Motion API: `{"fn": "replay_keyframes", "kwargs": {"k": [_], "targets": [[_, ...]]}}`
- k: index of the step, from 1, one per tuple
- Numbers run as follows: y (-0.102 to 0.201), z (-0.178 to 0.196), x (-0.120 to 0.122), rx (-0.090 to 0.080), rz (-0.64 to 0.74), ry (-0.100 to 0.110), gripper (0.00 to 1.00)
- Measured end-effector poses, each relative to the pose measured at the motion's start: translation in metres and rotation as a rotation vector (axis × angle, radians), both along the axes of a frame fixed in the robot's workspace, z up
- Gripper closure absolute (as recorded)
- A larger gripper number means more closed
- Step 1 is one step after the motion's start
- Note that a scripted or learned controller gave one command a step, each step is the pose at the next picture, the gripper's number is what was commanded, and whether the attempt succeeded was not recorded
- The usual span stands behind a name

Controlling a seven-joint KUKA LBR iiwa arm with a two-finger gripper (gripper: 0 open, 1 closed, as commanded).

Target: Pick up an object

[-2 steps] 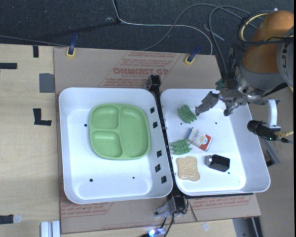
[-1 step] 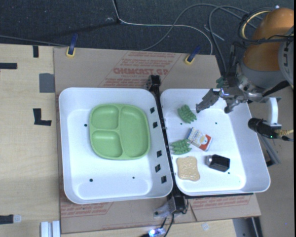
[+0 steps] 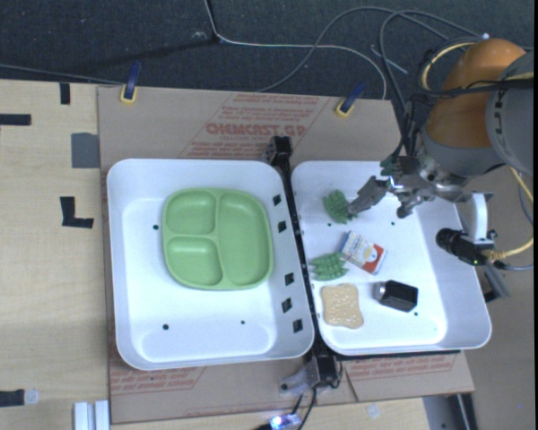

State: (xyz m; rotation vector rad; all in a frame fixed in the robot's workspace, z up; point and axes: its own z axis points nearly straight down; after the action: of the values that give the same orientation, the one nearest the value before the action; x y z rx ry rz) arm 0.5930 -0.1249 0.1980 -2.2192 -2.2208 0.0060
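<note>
Cardboard-covered bench bears two white bins — a green divided plate in the left. Gripper hangs open, empty, over the right bin beside a leafy green toy; a tan slice and a black block lie nearer the front.

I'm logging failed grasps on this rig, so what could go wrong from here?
1. The claw hangs over the right bin with its fingers spread, one tip beside the upper green piece. It may nudge the piece away instead of closing on it.
2. The small carton, lower green piece and tan slice lie close together, so a grasp there might catch two things or neither.
</note>
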Motion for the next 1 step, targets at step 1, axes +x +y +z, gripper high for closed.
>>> {"fn": "replay_keyframes", "kwargs": {"k": [1], "targets": [[0.0001, -0.0649, -0.0027, 0.000, 0.000, 0.003, 0.00]]}}
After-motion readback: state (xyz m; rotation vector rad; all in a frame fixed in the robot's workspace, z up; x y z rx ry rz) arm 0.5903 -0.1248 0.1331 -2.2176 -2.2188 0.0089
